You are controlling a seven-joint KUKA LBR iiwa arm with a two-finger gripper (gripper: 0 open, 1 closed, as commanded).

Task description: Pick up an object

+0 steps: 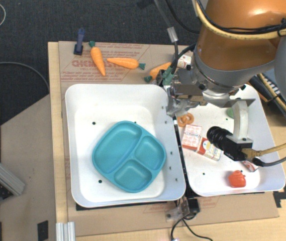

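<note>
You have a cardboard-topped bench (62,195) carrying two white bins (77,134) side by side, with three toy carrots (98,60) and a small blue object (78,41) lying loose toward eleven and twelve o'clock.

A teal three-compartment plastic tray (128,156) lay in the left white bin (82,114). In the right white bin (263,182) sat a small red-and-white carton (191,137), with a red toy tomato (237,179) toward the frame's lower right. Two orange toy carrots (98,59) lay behind the bins, upper left.
</note>
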